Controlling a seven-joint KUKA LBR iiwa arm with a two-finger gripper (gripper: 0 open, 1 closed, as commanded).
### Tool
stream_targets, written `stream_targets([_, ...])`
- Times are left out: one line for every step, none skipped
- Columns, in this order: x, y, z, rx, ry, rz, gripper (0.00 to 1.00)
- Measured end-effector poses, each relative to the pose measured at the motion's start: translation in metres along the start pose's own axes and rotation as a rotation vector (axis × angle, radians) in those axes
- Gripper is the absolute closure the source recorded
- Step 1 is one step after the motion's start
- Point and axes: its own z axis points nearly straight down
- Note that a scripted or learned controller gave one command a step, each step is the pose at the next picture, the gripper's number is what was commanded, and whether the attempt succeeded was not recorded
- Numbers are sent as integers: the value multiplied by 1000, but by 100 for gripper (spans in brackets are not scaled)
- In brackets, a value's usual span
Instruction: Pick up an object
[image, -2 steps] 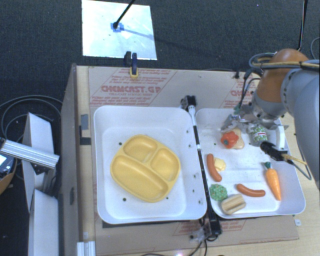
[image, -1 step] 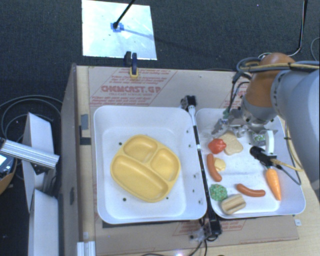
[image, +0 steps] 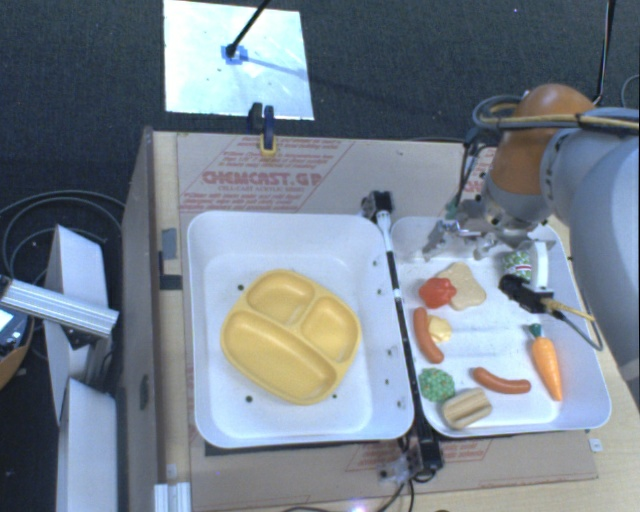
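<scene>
End effector (image: 466, 232) above far end of right bin (image: 590, 400), grip state indiscernible. Nearest: tomato (image: 437, 292), bread slice (image: 463, 285); probably light, rigid, slippery plastic. Grasp across narrow width.

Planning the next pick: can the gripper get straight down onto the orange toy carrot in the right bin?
Probably yes. The orange toy carrot lies flat near the right bin's right wall with nothing on top of it. The gripper hovers at the far end; the close wall may crowd one side.

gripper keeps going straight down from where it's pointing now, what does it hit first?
Likely bare floor of the right bin near its back edge. The gripper sits behind the tomato and the beige piece; depth is unclear.
</scene>
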Motion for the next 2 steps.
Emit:
stream_targets([26, -47, 15, -1, 0, 2, 0])
stream_targets([24, -46, 4, -8, -4, 1, 100])
